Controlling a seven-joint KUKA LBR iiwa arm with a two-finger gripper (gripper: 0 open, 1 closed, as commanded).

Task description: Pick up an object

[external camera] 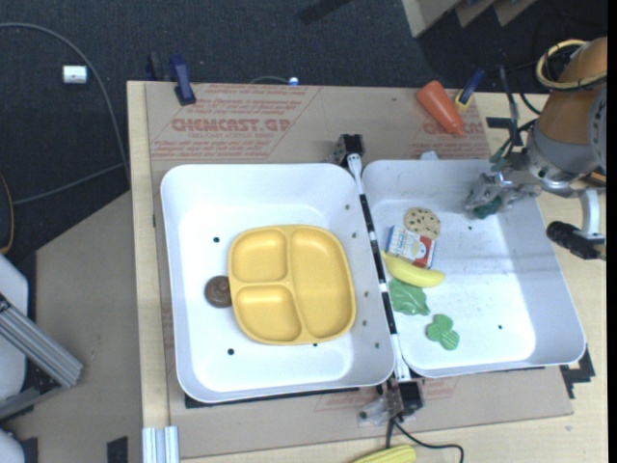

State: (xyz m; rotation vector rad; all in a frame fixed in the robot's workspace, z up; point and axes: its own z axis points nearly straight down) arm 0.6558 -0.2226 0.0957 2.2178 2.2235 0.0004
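My gripper (486, 199) hangs low over the far right part of the right bin (521, 287), near its back wall, with a small teal-green patch showing at its tip. To its left lie a round cookie (421, 222), a red and white carton (411, 247), a yellow banana (415, 274), a green leaf piece (408, 300) and a green lumpy toy (442, 333). All of these lie apart from the gripper, along the bin's left side.
In the left bin (193, 220) sits a yellow divided plate (291, 284) with a brown round piece (218, 291) beside its left edge. An orange carrot toy (441, 108) lies on the board behind the right bin. A black clip (349, 149) sits where the bins meet.
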